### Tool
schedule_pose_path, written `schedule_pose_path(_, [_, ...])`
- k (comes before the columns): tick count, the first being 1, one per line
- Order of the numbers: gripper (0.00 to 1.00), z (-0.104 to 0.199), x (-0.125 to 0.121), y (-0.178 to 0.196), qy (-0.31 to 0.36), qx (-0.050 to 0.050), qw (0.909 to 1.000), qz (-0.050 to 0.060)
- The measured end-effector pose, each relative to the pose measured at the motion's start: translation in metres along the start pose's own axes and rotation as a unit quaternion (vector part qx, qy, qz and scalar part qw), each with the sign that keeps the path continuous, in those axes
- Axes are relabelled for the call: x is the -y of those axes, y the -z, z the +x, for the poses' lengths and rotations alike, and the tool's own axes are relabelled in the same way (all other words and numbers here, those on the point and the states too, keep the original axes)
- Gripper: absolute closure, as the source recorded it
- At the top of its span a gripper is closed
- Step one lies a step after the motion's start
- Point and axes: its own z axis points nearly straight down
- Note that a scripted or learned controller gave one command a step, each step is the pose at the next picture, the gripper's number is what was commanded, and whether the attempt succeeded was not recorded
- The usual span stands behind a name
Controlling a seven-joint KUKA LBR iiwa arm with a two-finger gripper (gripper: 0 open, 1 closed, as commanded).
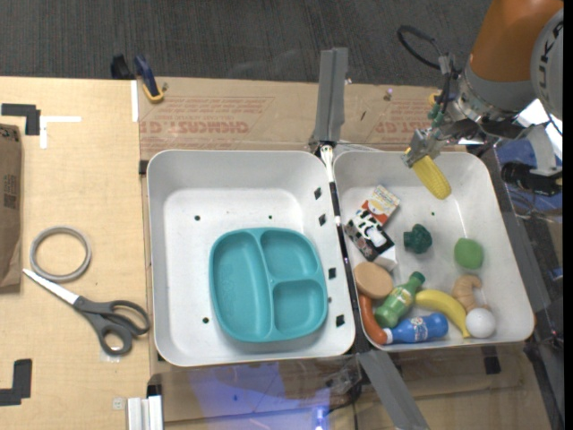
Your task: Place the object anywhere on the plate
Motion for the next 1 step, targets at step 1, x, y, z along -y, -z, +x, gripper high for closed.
schedule_pose_path(1, [1.00,0.0958,0.0124,-0.0177,0.060,-0.001,0.9982,0.000])
